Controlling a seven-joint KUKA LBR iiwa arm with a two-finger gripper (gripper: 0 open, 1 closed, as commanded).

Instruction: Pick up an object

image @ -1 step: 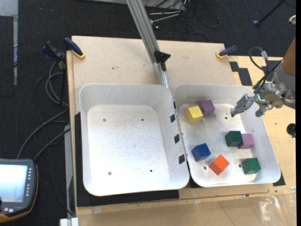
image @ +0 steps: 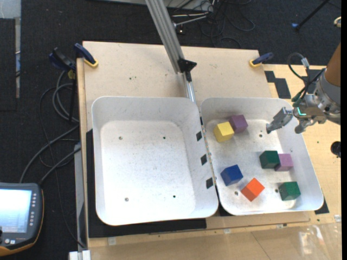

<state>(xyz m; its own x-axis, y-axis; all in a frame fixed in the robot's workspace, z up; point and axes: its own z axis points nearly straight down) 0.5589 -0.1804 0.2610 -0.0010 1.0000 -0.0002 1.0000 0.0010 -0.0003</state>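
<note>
1. Objects: seven small blocks lie in the right bin: a yellow block touching a purple block; a dark green block touching a lilac block; a blue block; an orange block; a second green block.
2. Clearance: bare bin floor separates the fingers from the dark green and lilac pair below them and from the purple block to their left. The left bin lies well beyond the yellow block.
3. Gripper: it hangs over the right bin's upper right rim, fingers spread apart, nothing between them, touching no block.
</note>
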